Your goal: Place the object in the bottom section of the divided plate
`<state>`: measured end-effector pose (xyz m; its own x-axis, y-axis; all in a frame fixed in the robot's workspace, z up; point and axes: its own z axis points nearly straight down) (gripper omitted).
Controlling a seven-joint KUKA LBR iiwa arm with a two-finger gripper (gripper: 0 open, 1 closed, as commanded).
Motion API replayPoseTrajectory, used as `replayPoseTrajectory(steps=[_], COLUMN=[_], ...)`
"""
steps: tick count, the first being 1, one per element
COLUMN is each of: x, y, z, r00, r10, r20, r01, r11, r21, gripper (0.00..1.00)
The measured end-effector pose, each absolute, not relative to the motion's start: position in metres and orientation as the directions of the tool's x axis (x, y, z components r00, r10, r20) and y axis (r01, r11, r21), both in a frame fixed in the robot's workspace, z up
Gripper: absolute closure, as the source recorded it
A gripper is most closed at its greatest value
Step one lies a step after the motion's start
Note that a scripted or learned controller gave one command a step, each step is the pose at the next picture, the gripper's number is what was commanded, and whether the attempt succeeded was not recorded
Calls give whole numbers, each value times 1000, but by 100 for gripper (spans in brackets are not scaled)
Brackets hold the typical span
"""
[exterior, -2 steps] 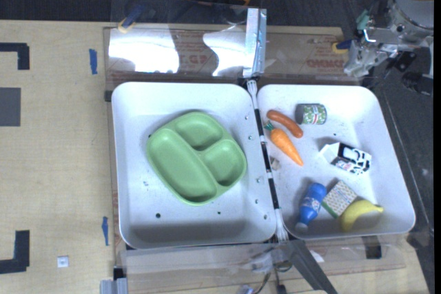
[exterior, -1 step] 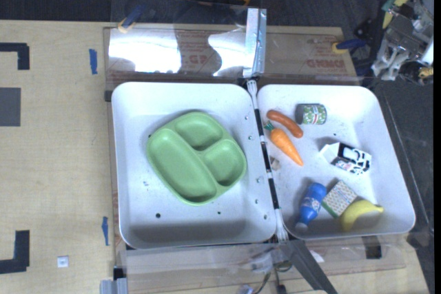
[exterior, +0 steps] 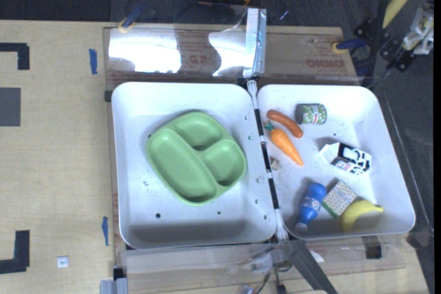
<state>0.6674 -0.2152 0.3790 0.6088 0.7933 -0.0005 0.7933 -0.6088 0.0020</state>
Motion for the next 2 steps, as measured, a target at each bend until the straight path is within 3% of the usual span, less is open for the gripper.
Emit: replayPoseTrajectory(steps=[1, 2], x=[667, 654], y=[-215, -213], z=[378, 430], r00=[609, 768], r10=[793, 640], r20=[-1, 0], r01=[793, 640], r11=[-609, -768], r21=[1, 4], gripper=[0, 0])
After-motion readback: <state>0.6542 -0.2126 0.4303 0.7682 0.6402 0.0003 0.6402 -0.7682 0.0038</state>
